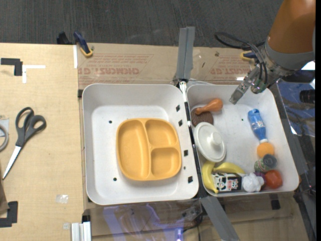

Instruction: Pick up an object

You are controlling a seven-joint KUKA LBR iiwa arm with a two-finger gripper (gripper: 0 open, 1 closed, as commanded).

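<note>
The gripper point(239, 92) hangs with spread fingers, holding nothing, above the right bin point(283, 119). The blue bottle point(256, 124), just beside it, looks light, stiff and slippery; grasping across its midsection seems safest.

Black-handled scissors point(24, 129) on the wooden bench point(40, 179) — well left of both bins

bins point(95, 149): smooth white plastic | divided plate point(149, 148): matt yellow plastic | bench point(45, 154): pale wood | scissors point(22, 134): metal blades
</note>
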